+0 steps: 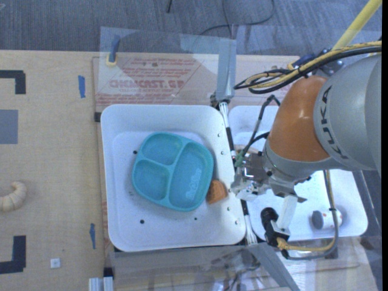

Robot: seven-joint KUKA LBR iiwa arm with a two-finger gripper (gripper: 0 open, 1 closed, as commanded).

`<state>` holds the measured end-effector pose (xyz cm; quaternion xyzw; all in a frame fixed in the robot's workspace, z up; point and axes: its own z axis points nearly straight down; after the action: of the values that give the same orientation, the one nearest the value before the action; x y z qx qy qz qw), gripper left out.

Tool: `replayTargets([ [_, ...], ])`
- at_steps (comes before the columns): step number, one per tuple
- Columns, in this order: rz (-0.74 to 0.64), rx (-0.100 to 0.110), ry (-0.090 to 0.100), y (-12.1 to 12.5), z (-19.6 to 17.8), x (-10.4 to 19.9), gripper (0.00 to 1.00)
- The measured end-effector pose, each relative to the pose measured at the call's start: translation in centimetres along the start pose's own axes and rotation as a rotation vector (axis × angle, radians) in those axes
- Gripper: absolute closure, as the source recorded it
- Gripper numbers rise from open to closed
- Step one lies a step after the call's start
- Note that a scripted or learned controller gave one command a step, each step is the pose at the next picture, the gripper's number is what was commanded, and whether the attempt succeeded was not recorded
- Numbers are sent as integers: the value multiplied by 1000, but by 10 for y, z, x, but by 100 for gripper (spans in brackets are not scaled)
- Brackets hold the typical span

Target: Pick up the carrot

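Carrot [216, 191], small, probably light and smooth (it touches the teal plate [173, 171] on its right), wants a grip across its middle; jaw state I cannot tell.

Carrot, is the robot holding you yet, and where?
Cannot tell. The carrot lies in the left bin beside the plate, right next to the gripper.
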<state>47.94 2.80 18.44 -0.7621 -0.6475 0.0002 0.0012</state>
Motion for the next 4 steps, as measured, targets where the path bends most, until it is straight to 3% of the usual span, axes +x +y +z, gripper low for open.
replayTargets([
  [1, -530, 1, -1, -6, 1, 32, 100],
  [2, -248, -2, -2, 4, 0, -24, 100],
  [3, -755, 0, -1, -3, 0, 19, 100],
  [4, -507, -2, -2, -5, 1, 29, 100],
])
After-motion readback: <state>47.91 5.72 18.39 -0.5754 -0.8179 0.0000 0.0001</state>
